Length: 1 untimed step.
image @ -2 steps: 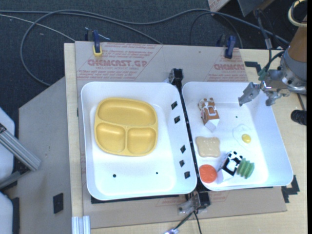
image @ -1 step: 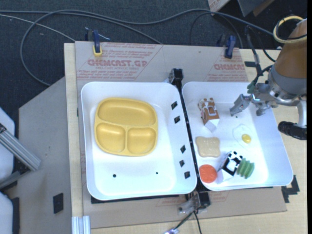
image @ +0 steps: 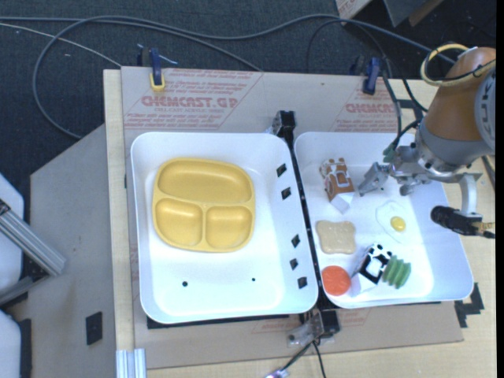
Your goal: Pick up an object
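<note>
Arm [image: 461, 105] reaches over the right bin [image: 449, 278], tool [image: 391, 177] spread open, holding nothing.

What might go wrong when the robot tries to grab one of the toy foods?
The gripper hangs between the brown toy and the fried egg, so it may close on neither. The egg and the toast lie flat, so fingers could slide over them. The tomato, the black-and-white piece and the green piece crowd together near the right bin's front wall; grabbing one may knock the others.
</note>
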Available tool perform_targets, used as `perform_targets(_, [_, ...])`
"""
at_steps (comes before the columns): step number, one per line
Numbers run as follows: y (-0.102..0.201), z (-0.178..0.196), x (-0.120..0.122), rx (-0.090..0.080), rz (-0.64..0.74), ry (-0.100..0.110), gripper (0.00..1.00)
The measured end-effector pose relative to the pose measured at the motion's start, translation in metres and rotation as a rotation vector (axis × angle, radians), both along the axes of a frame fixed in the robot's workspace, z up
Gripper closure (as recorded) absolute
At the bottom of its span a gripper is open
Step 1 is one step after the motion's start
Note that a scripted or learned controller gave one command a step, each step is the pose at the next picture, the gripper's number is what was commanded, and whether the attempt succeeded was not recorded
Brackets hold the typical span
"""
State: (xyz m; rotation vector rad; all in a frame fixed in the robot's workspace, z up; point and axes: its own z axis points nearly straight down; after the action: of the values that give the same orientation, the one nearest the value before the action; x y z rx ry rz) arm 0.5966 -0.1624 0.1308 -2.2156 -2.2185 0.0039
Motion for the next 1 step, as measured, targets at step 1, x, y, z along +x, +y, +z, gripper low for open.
perform_targets(1, [-0.0002,-0.027,0.0001,-0.002,-0.001,-0.006,0.0])
